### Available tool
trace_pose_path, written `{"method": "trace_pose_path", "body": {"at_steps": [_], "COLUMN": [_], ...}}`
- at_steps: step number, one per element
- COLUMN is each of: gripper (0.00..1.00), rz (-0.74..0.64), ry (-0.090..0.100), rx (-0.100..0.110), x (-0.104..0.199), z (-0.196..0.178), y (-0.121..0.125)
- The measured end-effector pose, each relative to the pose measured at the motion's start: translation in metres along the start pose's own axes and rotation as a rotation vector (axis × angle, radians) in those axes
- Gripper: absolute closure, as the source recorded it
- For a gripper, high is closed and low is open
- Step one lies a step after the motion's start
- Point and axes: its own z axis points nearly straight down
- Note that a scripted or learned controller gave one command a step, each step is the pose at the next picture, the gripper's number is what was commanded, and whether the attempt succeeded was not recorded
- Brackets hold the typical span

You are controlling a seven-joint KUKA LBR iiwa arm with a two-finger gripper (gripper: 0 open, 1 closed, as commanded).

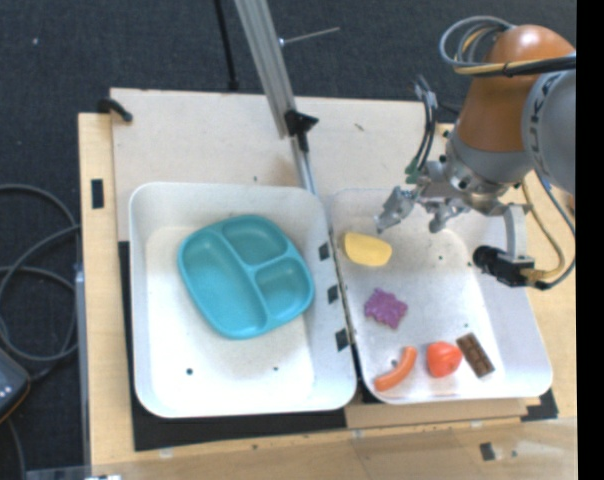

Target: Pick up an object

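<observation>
- The yellow piece (367, 249), a rounded lemon-like lump, is taken as the likeliest object, since it lies nearest the gripper (418, 214), in the upper left part of the right bin (512, 298).
- The gripper is seen just above and to the right of the yellow piece, apart from it; its jaws stand apart and nothing is held between them.
- The yellow piece is judged light and stiff, probably smooth plastic, so some slipperiness is to be expected on its curved skin.
- It would best be taken across its short width at the middle, where the sides run nearly parallel.
- Below the yellow piece lies a purple piece (386, 308), near but not touching.
- Further below the yellow piece, by the bin's lower rim, an orange carrot-like piece (397, 367), a red-orange round piece (443, 359) and a brown bar (475, 355) are found.
- A teal divided plate (246, 274) lies to the left of the yellow piece, in the left bin (162, 368).
</observation>
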Motion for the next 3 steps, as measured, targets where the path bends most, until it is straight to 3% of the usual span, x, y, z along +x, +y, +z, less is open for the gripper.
{"method": "trace_pose_path", "body": {"at_steps": [1, 3], "gripper": [0.00, 0.00], "rz": [0.001, 0.005], "ry": [0.000, -0.001], "rx": [0.000, 0.005], "x": [0.000, 0.001], "z": [0.000, 0.087], "y": [0.000, -0.008]}}
